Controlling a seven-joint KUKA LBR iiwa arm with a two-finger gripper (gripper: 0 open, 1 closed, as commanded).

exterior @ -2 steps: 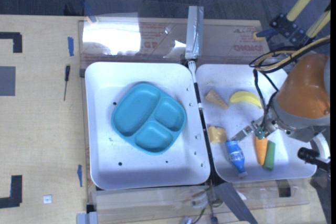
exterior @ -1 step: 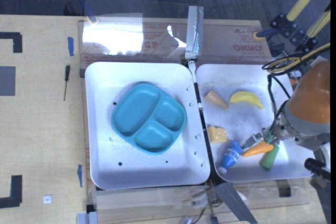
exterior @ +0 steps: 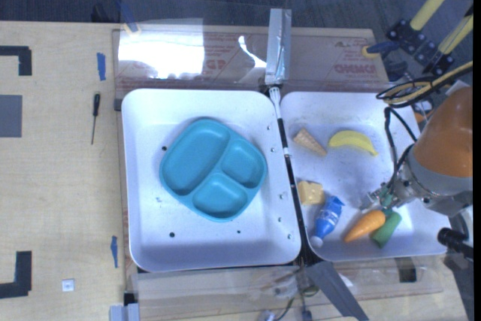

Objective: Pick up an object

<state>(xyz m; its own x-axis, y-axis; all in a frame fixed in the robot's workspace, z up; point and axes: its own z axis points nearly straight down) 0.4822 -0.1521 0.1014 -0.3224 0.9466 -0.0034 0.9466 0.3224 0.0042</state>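
The right bin (exterior: 342,113) holds several small toys. A yellow banana (exterior: 352,140) lies near its back, with a tan cone-shaped piece (exterior: 309,141) to its left. A yellow block (exterior: 310,192) and a blue bottle (exterior: 328,218) lie near the bin's left wall. An orange carrot with a green top (exterior: 371,225) lies toward the front. My gripper (exterior: 385,198) hangs just above the carrot's green end, at the bin's right side. The arm's grey body and orange band (exterior: 449,139) cover the wrist.
The left bin (exterior: 143,162) holds a blue divided plate (exterior: 213,168). A clear plastic sheet and a metal divider (exterior: 277,45) stand behind the bins. A screwdriver (exterior: 95,115) lies on the wooden bench at the left. Yellow poles and black cables crowd the upper right.
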